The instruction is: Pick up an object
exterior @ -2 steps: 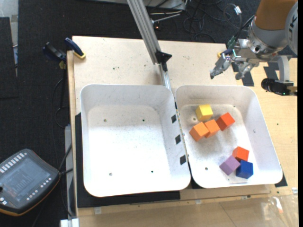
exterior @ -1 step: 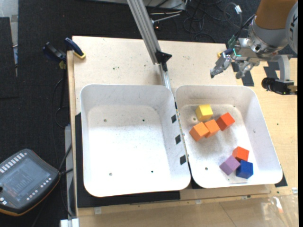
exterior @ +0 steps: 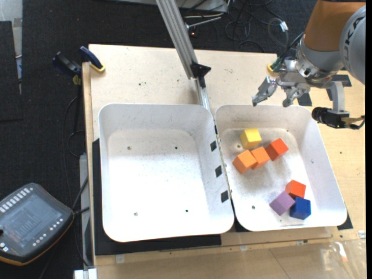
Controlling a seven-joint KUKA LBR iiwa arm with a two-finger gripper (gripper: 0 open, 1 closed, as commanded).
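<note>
Step in hand: approach, nothing gripped.
Left bin [exterior: 116,121]: no target there.
Right bin [exterior: 325,156]: yellow cube [exterior: 251,136] nearest, orange cubes [exterior: 260,156] touching just below, purple and blue cubes [exterior: 290,204] at front.
Tool [exterior: 273,97]: fingers apart, above back rim, just beyond yellow cube.
Advice: descend straight, straddle yellow cube, avoid neighbours.

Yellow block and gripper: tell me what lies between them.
Nothing but bare white bin floor and rim separates the gripper from the yellow block in the camera view.
</note>
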